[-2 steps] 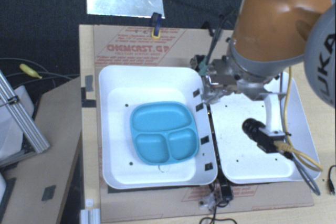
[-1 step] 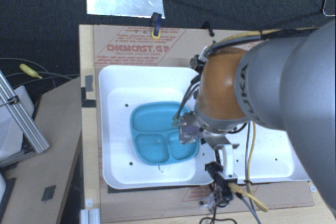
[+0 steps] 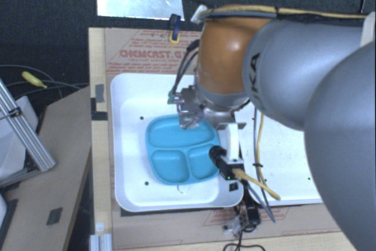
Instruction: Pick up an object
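Note:
A light blue divided plate (image 3: 176, 151) with three compartments lies flat in the left white bin (image 3: 132, 126). The gripper (image 3: 188, 120) hangs from the grey arm and its orange band (image 3: 226, 50), right over the plate's far rim. Its metal end sits at or just above that rim, and the wrist hides the fingers. Nothing shows lifted off the bin floor.
The arm's large grey body (image 3: 311, 67) covers most of the right bin (image 3: 288, 185). Black and yellow cables (image 3: 247, 176) hang along the wall between the bins. Cardboard (image 3: 147, 53) lies behind the bins, and a metal frame (image 3: 23, 132) stands at the left.

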`<state>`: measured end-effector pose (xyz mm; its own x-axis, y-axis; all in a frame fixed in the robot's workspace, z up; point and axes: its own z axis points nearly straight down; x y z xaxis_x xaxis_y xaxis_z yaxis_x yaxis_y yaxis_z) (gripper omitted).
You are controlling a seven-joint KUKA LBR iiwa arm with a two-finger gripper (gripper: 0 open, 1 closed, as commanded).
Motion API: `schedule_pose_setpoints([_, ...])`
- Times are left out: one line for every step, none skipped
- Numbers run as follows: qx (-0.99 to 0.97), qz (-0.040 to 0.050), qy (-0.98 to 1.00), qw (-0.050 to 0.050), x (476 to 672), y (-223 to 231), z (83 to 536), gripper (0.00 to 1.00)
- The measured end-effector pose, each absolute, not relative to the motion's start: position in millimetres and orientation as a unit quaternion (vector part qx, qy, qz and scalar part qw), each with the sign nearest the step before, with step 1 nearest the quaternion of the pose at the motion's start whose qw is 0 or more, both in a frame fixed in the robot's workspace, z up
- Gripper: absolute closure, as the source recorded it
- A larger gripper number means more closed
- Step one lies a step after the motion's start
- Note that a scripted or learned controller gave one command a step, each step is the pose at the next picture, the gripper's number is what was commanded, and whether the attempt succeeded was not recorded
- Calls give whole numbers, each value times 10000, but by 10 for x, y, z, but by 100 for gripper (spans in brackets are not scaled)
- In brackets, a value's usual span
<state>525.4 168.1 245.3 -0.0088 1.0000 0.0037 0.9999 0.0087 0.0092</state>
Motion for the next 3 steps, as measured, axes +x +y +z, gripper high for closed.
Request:
schedule_pose_setpoints([7052,90,7089,52,5622,1681,4174,100])
schedule_pose_setpoints([7039,24,7103,1,5419,2382,4199,100])
schedule_pose_setpoints([7075,-63,7067,-23,5782,2324,1526,100])
